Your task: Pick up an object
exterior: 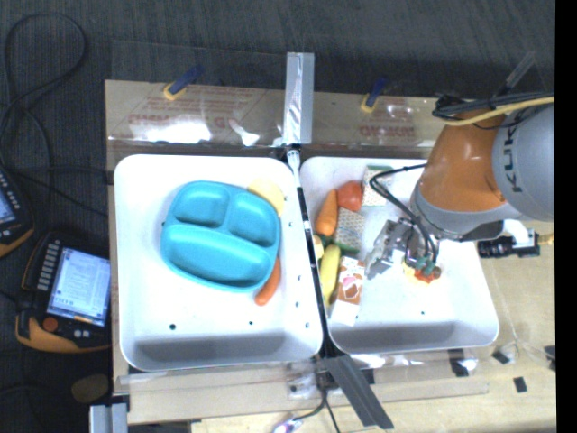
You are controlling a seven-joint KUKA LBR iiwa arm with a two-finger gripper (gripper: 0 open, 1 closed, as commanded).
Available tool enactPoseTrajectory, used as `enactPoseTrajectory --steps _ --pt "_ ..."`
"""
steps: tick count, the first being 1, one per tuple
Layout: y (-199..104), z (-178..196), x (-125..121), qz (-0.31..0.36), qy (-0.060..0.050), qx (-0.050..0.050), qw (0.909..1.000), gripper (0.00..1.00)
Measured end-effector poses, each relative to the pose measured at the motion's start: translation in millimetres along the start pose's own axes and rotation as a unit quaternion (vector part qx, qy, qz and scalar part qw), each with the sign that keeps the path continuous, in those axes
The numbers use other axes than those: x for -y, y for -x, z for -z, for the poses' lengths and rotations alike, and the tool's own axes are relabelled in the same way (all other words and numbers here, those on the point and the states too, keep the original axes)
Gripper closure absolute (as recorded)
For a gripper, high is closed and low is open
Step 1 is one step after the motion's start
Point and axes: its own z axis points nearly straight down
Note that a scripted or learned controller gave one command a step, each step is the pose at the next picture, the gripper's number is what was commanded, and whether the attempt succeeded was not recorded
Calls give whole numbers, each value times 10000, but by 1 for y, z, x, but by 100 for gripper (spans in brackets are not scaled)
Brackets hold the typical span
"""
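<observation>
Camera view: pincer (pixel 394 249) sits low in the right bin (pixel 469 318), can't tell its state; nearest candidate is a small red-orange piece (pixel 426 274) just to its right. Risk: smooth rounded plastic food, banana (pixel 330 269) and carrot (pixel 327 212), crowds the left wall, so it may slip or get nudged.

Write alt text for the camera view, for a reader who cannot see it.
A grey and orange robot arm reaches from the right into the right white bin, its hand low over a cluster of toy food along the bin's left side. The left white bin holds a blue divided tray with an orange carrot-like piece at its edge.
</observation>
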Motion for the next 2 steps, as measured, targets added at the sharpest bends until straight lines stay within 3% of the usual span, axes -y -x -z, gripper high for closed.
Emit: enactPoseTrajectory --steps 1,2 --pt "62 -28 93 166 40 100 9998 100" --pt "62 -30 92 169 38 105 9998 0"
